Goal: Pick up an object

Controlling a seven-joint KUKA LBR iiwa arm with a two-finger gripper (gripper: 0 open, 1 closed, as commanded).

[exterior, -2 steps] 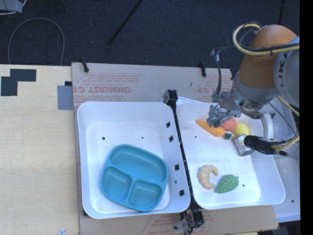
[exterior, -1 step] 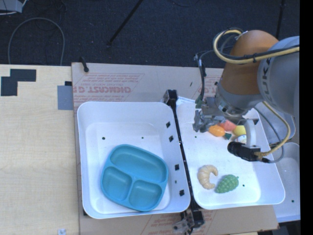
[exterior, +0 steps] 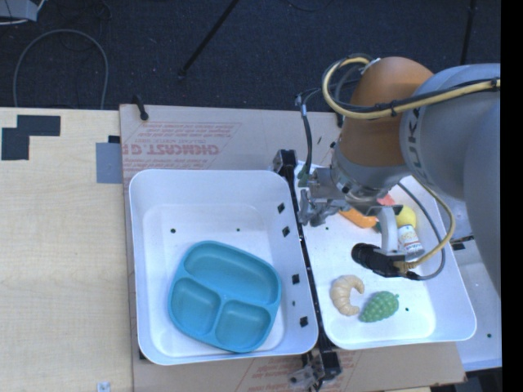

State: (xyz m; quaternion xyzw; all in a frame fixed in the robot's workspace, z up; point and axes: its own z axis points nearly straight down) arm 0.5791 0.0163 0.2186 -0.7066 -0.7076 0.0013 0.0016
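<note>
Now claw [exterior: 314, 209] at left side of right bin [exterior: 464, 323], croissant [exterior: 347, 294] beside grapes [exterior: 380, 306]

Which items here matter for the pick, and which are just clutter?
Job: gripper; pickable in the right bin: croissant, green grapes, orange piece, yellow-topped bottle; in the left bin: blue divided plate.
Lying about: cardboard sheet under the bins, cables on the dark floor.

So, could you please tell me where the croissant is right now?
The croissant lies in the right-hand bin of the camera view, towards its near edge, just left of the green grapes.
</note>
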